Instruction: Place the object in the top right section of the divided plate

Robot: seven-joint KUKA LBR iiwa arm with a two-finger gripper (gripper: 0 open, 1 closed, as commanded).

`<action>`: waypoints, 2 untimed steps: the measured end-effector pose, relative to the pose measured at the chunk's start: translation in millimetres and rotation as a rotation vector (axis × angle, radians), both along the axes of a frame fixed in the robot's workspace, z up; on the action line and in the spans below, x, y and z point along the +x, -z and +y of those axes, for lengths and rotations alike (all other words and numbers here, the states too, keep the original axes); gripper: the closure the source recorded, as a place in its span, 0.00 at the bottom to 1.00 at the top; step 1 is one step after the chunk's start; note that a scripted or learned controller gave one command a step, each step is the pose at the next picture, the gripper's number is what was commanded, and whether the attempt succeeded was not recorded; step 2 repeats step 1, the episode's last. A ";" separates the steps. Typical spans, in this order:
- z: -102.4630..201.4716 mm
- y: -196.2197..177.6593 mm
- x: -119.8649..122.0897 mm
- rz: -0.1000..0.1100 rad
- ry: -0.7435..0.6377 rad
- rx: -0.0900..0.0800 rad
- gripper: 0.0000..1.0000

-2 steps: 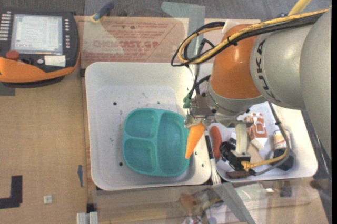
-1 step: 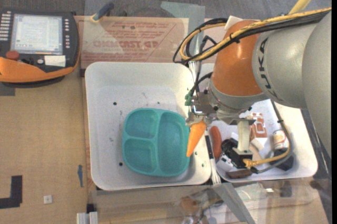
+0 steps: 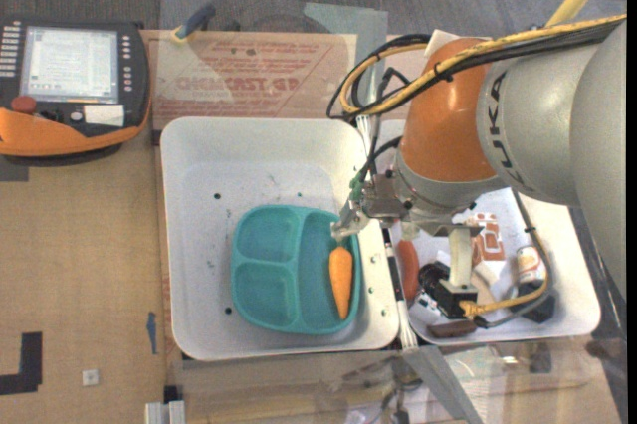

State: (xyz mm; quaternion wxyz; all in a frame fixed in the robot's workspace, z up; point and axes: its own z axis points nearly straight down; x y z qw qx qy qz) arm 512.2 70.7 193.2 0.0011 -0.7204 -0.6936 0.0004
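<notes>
A teal divided plate [image 3: 267,241] lies in the left white bin [image 3: 199,173]. An orange carrot [image 3: 340,281] rests lengthwise in the plate's long right-hand section, its tip pointing toward the front of the bin. My gripper [image 3: 348,219] hangs just above the plate's upper right corner, close over the carrot's upper end. The carrot looks to be lying on the plate rather than lifted. The arm's orange band and grey wrist hide the gripper's body from above.
The right bin [image 3: 582,308] holds several small items, among them a red sausage-shaped piece [image 3: 408,265], a small bottle [image 3: 527,264] and black parts. A teach pendant [image 3: 70,84] sits at the back left. A cardboard sheet [image 3: 254,79] lies behind the left bin.
</notes>
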 end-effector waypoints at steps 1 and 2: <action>24.5 48.9 20.0 -0.006 -0.079 -0.003 0.00; 24.5 48.9 20.0 -0.006 -0.079 -0.003 0.00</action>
